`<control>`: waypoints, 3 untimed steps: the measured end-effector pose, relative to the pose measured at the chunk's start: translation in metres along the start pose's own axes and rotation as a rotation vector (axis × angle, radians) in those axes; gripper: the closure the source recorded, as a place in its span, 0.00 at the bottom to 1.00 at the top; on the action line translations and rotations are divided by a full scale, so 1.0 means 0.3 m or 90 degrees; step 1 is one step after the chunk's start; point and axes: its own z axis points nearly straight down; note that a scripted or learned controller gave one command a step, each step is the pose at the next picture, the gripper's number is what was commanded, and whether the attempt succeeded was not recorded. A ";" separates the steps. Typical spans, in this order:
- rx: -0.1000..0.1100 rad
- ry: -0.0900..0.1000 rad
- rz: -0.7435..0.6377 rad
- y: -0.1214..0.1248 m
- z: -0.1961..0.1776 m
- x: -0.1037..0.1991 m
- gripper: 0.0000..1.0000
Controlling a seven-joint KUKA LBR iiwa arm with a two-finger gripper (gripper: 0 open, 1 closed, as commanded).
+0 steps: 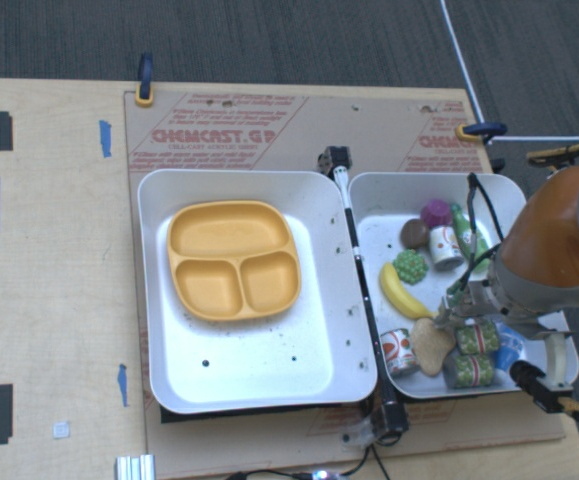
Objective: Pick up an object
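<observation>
The robot's gripper (461, 313) hangs low over the crowded right bin (369, 203), just beside the banana (401, 293) and above a tan biscuit-like piece (431, 346); whether it is open, closed or holding anything cannot be told from this angle. Around it lie a green broccoli piece (410, 265), small cans (445, 247) and a purple toy (435, 212). The left bin (154, 268) holds a yellow divided plate (233, 259).
</observation>
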 end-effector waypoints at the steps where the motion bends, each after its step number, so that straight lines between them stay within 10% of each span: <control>1: 0.007 0.003 -0.003 0.147 -0.286 0.314 1.00; 2: 0.008 0.002 -0.002 0.146 -0.285 0.309 0.00; 3: 0.010 0.002 -0.001 0.203 -0.068 0.084 0.00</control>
